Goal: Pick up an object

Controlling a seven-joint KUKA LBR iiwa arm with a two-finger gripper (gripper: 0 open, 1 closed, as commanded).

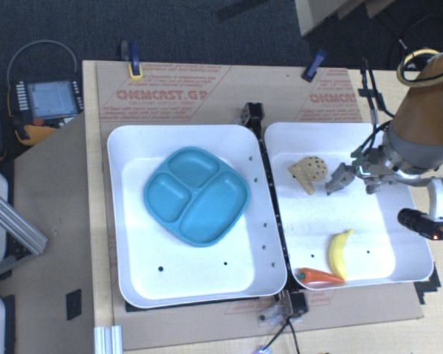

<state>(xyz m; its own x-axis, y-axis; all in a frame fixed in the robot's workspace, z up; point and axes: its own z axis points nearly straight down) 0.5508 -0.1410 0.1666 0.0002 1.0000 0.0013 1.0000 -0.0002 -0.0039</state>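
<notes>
Lighting even and fairly bright, diffuse, from overhead. Left bin [133,257] and right bin [399,257] are near white with little surface detail, close to overexposed. Blue plate [197,195] in the left bin casts only a thin soft shadow along its lower edge. Banana [340,253] shows a faint shadow beside it. Floor above the left bin is dark and grainy. Overall sharpness moderate; the arm [421,116] is slightly soft. No strong glare spots.
</notes>
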